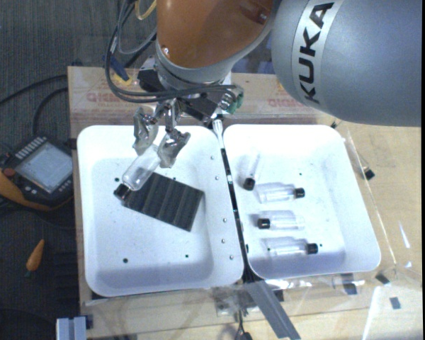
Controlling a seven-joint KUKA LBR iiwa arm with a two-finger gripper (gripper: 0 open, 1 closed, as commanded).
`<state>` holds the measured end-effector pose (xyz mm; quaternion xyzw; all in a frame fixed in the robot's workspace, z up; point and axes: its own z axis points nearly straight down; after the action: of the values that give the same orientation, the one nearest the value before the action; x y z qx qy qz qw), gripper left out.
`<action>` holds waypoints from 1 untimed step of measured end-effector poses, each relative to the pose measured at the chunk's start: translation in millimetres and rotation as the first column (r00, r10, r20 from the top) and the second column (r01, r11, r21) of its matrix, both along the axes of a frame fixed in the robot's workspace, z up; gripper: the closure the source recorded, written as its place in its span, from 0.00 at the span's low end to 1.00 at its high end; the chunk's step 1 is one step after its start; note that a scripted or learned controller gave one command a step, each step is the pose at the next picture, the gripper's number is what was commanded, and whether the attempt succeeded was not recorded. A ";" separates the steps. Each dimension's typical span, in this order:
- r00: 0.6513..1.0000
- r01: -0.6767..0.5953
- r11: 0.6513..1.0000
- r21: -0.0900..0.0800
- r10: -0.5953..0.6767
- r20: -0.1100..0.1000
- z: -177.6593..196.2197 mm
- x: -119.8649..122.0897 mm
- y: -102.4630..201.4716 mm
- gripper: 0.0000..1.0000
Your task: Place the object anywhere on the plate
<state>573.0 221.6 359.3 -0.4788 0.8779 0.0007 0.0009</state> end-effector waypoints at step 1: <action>0.957 0.290 0.957 0.003 -0.290 0.001 38.7 -28.6 5.6 1.00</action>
<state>544.5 227.2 398.0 -0.3451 0.9385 0.0014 0.0022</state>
